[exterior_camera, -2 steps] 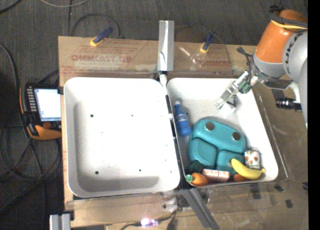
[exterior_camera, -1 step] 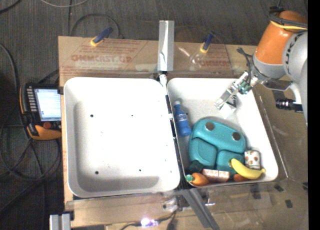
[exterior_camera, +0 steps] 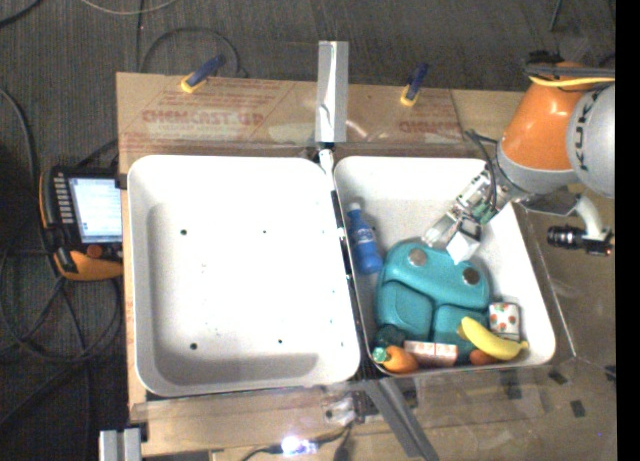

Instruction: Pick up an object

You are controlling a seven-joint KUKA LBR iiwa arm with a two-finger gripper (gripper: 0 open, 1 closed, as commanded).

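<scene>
Gripper (exterior_camera: 455, 229) sits low in the right bin (exterior_camera: 420, 174), tip right at the far edge of the big teal plastic toy (exterior_camera: 435, 294). Can't tell how it is set at this angle, and nothing visibly sits in it, so I'm not calling a grasp.

Candidate objects are all crammed into the near half of that bin: teal toy in the middle, blue bottle (exterior_camera: 362, 244) lying along the left wall, banana (exterior_camera: 490, 339) on the toy's near right, small white dice-like block (exterior_camera: 507, 319) just beside the banana, carrot-like orange piece (exterior_camera: 398, 359) and a flat pink-white packet (exterior_camera: 433, 352) at the near wall. Left bin (exterior_camera: 240, 269) isn't in play.

Risks as I see them:
- Teal toy looks too wide and rounded for a two-finger pinch; closing on its edge probably slips off or just tips it.
- Pushing down on the toy could shove the banana and block against the near wall, wedging the pile tighter.
- Small items are touching each other, so a grab there may catch two or none.
- Bottle hugs the wall; one side of the gripper likely hits the bin wall before it closes.

Bottle's far end or the banana look like the cleanest targets from here.
</scene>
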